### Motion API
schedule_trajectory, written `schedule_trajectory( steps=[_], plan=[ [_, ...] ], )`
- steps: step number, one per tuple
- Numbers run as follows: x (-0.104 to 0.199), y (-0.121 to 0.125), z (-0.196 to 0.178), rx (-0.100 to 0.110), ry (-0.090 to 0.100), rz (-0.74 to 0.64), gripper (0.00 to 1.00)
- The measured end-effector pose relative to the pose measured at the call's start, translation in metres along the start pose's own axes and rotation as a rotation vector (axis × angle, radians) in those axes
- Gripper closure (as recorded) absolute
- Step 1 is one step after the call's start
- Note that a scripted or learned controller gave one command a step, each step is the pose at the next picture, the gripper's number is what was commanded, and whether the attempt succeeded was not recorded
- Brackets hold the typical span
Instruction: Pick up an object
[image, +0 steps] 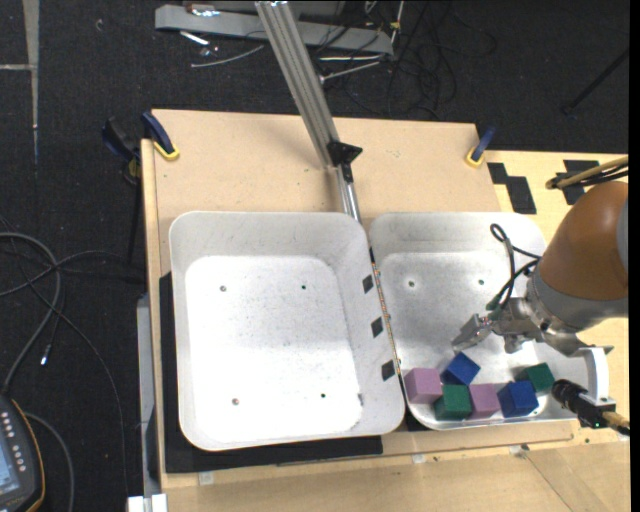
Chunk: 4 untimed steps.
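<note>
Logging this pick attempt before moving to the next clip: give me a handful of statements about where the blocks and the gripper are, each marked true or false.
1. All the blocks lie in the right bin. True.
2. The blocks are spread evenly across the bin floor. False: they cluster along its near edge, from the purple block to the green block.
3. The gripper is over the right bin. True: it sits just above the blue block.
4. A red block lies among them. False: the blocks seen are purple, blue and green.
5. The gripper holds a block lifted clear of the bin. False: no block shows between its fingers.
</note>
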<state>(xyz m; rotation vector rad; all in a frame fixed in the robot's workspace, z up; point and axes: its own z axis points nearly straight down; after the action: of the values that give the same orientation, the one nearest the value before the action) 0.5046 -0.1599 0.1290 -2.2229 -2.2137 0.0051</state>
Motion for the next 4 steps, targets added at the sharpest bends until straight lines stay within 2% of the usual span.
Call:
schedule_trajectory(
  steps=[1, 2, 3, 4],
  plan=[
    [0.038, -0.015, 0.034, -0.008, -0.002, -0.007, 0.00],
    [0.040, 0.022, 0.033, -0.009, -0.002, -0.008, 0.00],
    [0.058, -0.015, 0.033, -0.009, -0.002, -0.003, 0.00],
    [0.091, -0.004, -0.071, -0.014, -0.001, -0.011, 0.00]
  ],
)
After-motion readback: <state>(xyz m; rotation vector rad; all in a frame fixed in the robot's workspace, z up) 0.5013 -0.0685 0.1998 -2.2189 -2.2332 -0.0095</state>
